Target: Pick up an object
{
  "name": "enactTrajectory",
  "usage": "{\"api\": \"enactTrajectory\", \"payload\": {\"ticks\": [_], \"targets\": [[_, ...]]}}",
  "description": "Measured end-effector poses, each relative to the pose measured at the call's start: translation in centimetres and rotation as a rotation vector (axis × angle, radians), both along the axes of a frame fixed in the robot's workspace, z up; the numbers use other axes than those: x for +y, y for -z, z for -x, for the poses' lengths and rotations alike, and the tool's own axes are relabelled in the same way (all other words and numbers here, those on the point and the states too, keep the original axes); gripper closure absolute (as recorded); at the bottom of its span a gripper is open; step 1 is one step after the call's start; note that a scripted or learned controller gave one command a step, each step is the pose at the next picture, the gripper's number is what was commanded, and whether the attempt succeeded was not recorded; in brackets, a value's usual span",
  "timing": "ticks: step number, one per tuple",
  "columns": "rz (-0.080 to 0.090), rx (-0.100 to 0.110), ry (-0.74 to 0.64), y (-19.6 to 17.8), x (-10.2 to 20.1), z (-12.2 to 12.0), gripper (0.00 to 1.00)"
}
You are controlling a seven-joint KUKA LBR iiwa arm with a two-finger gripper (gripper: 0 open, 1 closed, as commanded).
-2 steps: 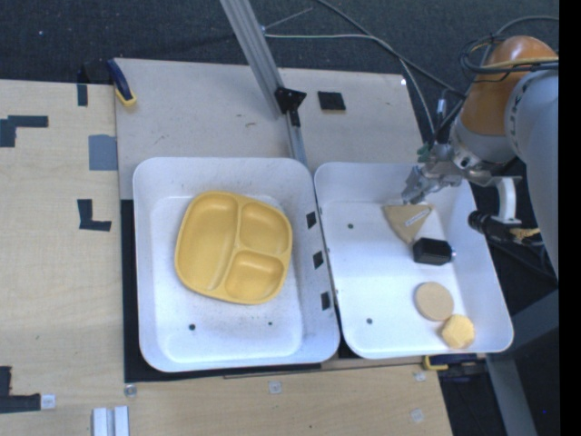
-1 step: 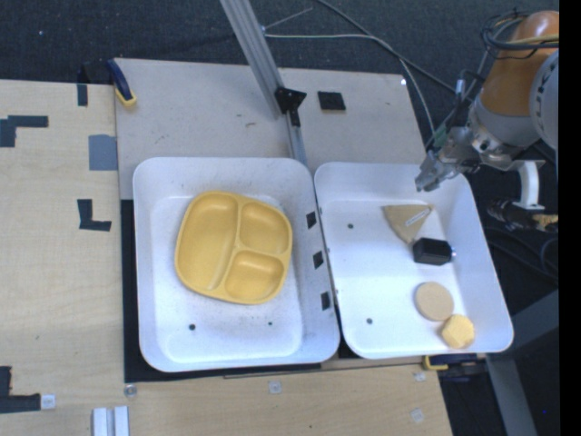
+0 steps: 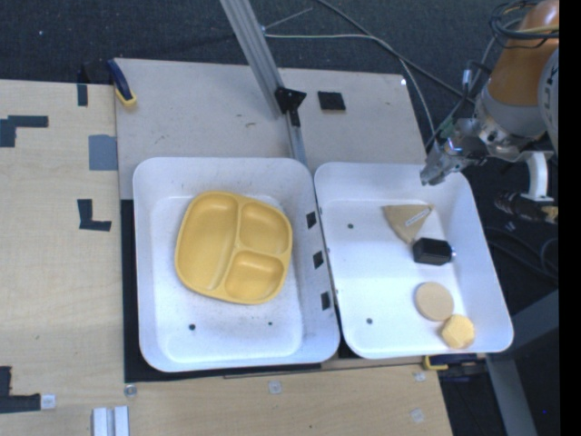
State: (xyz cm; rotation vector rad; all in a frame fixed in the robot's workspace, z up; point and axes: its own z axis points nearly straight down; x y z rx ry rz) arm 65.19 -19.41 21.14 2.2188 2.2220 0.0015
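- Yellow block [image 3: 458, 331] is lying nearest the camera, in the front right corner of the right bin [image 3: 363, 325], close to both rims there.
- Just behind it, a round tan disc [image 3: 434, 300] is sitting close beside the block; whether the 2 are touching is not clear.
- Farther back, a small black block [image 3: 432, 252] is resting at the lower tip of a tan wedge [image 3: 405, 220], and the 2 are looking as if they are meeting at that point.
- All 4 pieces are crowding the right half of the right bin, leaving its left half as bare white floor.
- In the left bin [image 3: 154, 271], a yellow divided plate [image 3: 233, 246] with 3 compartments is lying flat near the middle, with a margin of white floor on every side.
- At the far right corner of the right bin, the gripper [image 3: 434, 173] is hanging over the rim, near the wedge and apart from it.
- Its tip is too small and dark to read, so I cannot tell how it is set, and nothing is showing in its grasp.
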Motion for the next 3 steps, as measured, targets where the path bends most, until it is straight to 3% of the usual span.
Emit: {"api": "enactTrajectory", "payload": {"ticks": [1, 3], "targets": [[-0.001, 0.003, -0.003, -0.4, 4.3, 1.1, 1.0], [-0.003, 0.004, -0.005, -1.5, 14.4, 5.8, 1.0]]}}
